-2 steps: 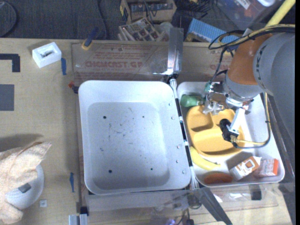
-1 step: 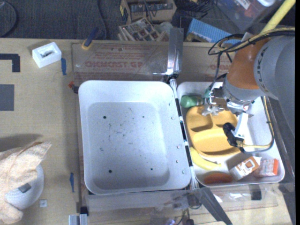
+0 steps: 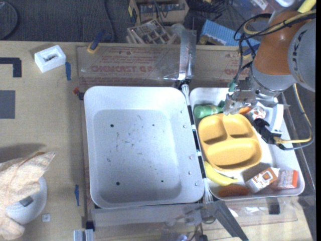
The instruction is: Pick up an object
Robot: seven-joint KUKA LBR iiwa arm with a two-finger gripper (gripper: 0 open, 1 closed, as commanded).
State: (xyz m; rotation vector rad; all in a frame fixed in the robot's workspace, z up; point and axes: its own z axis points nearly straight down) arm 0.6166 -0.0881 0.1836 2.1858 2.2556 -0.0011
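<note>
Reaching from the right, hung with the gripper [image 3: 235,104] low over the far end of the right bin [image 3: 301,177], at the yellow divided plate [image 3: 229,139] rim, just beside a green object [image 3: 203,110], probably because things crowded there. Could not tell whether the claw was apart or together.

the left bin [image 3: 100,109] offers wide open floor to reach into. the right bin [image 3: 296,185] is crowded: a yellow divided tray [image 3: 229,140] covers its middle, with small items packed along its edges.
</note>
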